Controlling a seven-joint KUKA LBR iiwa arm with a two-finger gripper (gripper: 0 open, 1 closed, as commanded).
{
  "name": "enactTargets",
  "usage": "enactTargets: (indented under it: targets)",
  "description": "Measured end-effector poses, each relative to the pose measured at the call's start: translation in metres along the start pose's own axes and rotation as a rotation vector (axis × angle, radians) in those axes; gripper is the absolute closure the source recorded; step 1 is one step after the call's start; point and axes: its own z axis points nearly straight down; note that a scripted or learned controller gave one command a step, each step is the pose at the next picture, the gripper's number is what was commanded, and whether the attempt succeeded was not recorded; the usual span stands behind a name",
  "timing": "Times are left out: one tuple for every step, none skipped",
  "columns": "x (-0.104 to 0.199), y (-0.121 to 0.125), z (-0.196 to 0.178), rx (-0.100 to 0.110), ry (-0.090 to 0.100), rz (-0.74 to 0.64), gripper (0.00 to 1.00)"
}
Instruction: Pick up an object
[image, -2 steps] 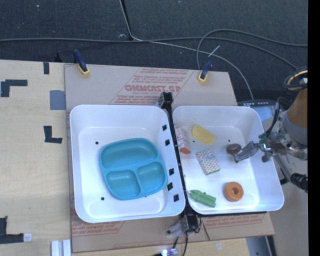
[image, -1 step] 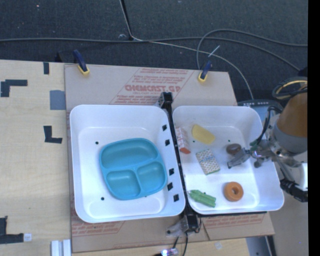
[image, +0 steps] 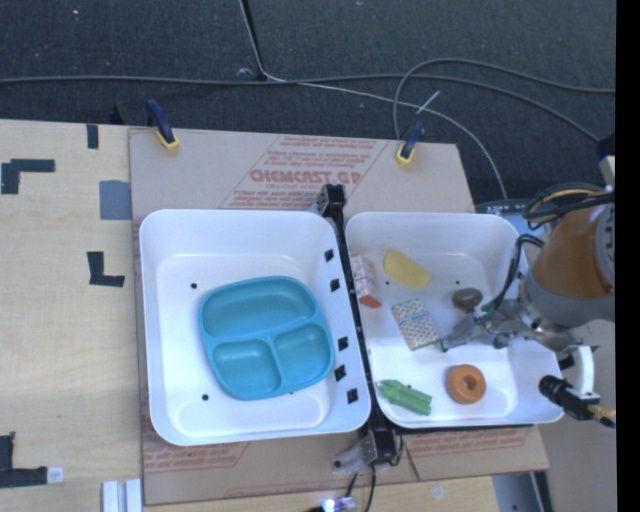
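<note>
The right bin (image: 440, 225) holds several small items: a yellow piece (image: 406, 268), a small brown round thing (image: 466, 297), a patterned square packet (image: 414, 323), an orange ring like a doughnut (image: 466, 384), a green item (image: 405, 396) and a red-and-white bit (image: 364, 282) by the left wall. My gripper (image: 458, 338) is low in this bin, reaching in from the right. Its tip lies just right of the packet, below the brown thing and above the orange ring. I see nothing held in it.
The left bin (image: 165, 300) holds a blue divided plate (image: 266, 336). A black divider (image: 345, 300) runs between the bins. Two yellow-and-blue clamps (image: 160, 127) (image: 408, 146) pin the cardboard at the back. Cables (image: 440, 80) run behind the bench.
</note>
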Motion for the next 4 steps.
enactTargets:
  targets:
    - [-0.001, 0.001, -0.014, -0.004, -0.002, 0.000, 1.00]
    - [0.000, 0.004, -0.077, -0.004, 0.000, 0.000, 1.00]
    - [0.000, 0.005, -0.120, -0.004, 0.000, 0.000, 1.00]
    - [0.044, 0.020, -0.116, 0.000, 0.003, -0.005, 1.00]
